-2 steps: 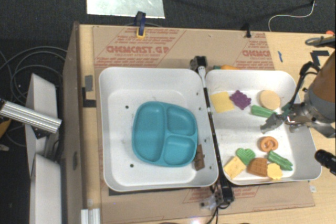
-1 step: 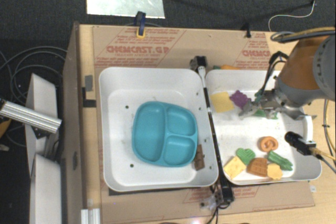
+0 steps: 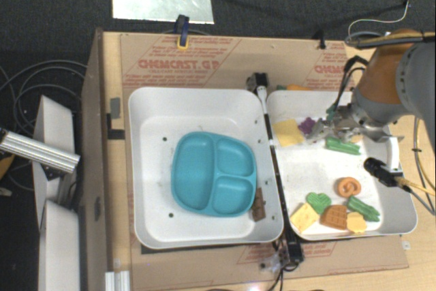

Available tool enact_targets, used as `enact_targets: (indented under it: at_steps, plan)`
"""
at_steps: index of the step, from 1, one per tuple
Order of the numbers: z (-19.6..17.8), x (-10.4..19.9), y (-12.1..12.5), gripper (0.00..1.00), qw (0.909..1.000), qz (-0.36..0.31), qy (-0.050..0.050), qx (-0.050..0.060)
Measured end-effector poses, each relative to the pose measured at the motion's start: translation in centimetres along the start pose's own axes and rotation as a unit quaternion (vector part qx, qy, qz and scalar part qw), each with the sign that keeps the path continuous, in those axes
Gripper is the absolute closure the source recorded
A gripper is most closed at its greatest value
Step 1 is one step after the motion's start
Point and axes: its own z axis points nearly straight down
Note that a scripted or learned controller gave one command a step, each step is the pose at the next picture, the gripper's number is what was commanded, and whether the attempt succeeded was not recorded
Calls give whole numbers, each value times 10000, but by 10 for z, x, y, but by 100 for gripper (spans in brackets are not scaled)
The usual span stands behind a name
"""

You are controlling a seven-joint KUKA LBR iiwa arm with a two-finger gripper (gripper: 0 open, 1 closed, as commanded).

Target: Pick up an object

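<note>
Gripper (image 3: pixel 325 125) grip state unclear, over right bin (image 3: pixel 402 215), cardboard bench top (image 3: pixel 204 61), dark carpet (image 3: pixel 48 3)

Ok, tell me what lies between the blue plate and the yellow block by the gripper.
In the camera view, between the blue plate and the yellow block run the left bin's white floor and rim and the dark divider where the two bins meet.
</note>
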Motion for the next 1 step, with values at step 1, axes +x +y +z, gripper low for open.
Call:
enact_targets:
  at_steps: [1]
  plan:
    - [13,56,26,0,10000,-20,3,-10]
